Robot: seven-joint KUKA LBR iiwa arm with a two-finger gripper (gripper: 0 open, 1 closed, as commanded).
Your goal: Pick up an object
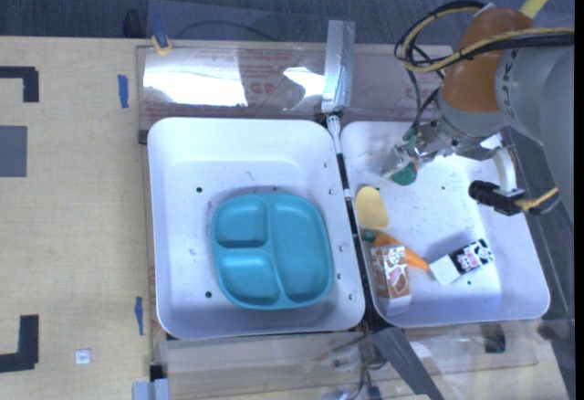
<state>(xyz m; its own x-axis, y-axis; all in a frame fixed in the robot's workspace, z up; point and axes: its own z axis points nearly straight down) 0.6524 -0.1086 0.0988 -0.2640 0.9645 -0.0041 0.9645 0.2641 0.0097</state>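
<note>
Evidently the approach step was in hand: the gripper (pixel 408 161) hung low over the far part of the right bin (pixel 525 298), and whether it was open or closed could not be told, a small teal-green shape at its tip being too blurred to name. Nearest it, just below and a little left in the camera view, lay a pale yellow object (pixel 370 205), its long axis running roughly up and down the view (narrower end away from the tool). Beyond that sat an orange carrot-like piece (pixel 404 252), pointing down-right, a brown carton (pixel 391 272) and a white black-spotted block (pixel 464 260). Next, I judged, the tool needed to settle squarely over one piece and descend.
</note>
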